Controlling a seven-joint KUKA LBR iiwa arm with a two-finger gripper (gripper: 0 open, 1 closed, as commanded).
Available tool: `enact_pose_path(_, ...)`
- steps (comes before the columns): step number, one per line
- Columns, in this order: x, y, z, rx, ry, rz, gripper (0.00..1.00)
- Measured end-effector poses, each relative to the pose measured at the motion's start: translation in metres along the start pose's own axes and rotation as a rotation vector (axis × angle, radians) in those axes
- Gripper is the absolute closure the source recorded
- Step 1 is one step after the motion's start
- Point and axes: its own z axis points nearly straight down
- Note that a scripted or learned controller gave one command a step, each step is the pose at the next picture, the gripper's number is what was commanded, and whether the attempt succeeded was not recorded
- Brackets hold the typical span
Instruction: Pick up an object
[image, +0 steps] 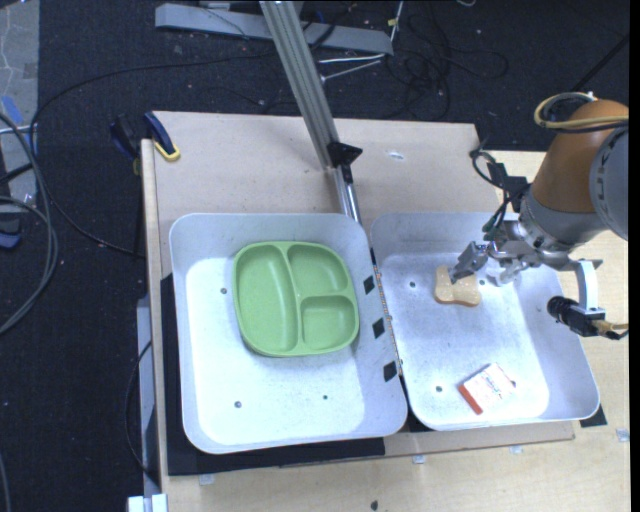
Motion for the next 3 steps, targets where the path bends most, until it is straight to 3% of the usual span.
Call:
enact_pose_path(1,0.0,0.002,0.042,-0.008,0.0,0.001,0.0)
enact_pose_path(2,0.0,0.004,0.027,-0.017,-0.003,-0.001,1.0)
enact_pose_path(3,-0.006,-0.003,-0.026,-0.01,-0.002,0.001,1.0)
